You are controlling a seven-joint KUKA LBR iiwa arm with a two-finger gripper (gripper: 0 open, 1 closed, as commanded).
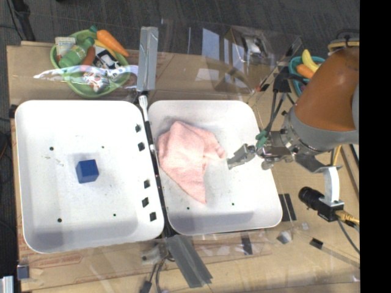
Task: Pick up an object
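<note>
**Stock as seen from above the bench; all places reckoned from the pink cloth.**

1. Pink cloth (186,157). Crumpled, with folds raised along its upper right. It lies on the floor of the right bin (259,207), toward that bin's left side.

2. My gripper (237,158). It is just beside the cloth's right edge, low over the bare white floor of the same bin, and points leftward at the cloth. I cannot tell whether it touches the fabric. I also cannot tell whether my jaws stand open or closed, since the tip is too small and grey against the bin.

3. My arm, orange band (327,93). It is to the right of the cloth, past the bin's right rim and above the bench (305,258).

4. Left bin (36,227). It is to the left of the cloth, and its rim meets the right bin's rim just beside the cloth's left edge.

5. Blue cube (87,170). It is well apart from the cloth, to the left, and sits flat on the left bin's floor. It is about level with the cloth's lower half.

6. Green bowl (78,89). It is up and to the left of the cloth, outside both bins. It holds an orange carrot (110,40) and a heap of small packaged goods I cannot name.
</note>
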